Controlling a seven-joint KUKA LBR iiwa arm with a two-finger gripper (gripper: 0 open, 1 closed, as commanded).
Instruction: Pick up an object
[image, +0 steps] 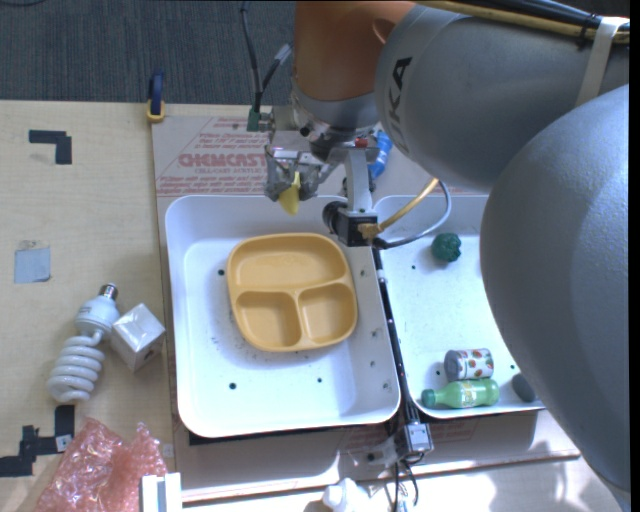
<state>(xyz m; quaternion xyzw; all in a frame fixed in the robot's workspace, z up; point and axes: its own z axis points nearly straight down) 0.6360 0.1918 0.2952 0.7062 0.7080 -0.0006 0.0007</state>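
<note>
My gripper (291, 186) hangs over the far rim of the left bin (200, 330), above the bin floor. A small yellow object (290, 201) sits pinched between its fingers, and its lower tip pokes out beneath them. A tan divided plate (291, 290) lies in the middle of the left bin, just in front of the gripper. The right bin (420, 300) holds a green round object (446, 247), a small can (469, 363) and a green bottle (462, 396) lying on its side.
The grey arm covers the upper right of the view and part of the right bin. On the bench left of the bins lie a spiral light bulb (84, 347), a pale cube (138, 333) and pink bubble wrap (100, 465).
</note>
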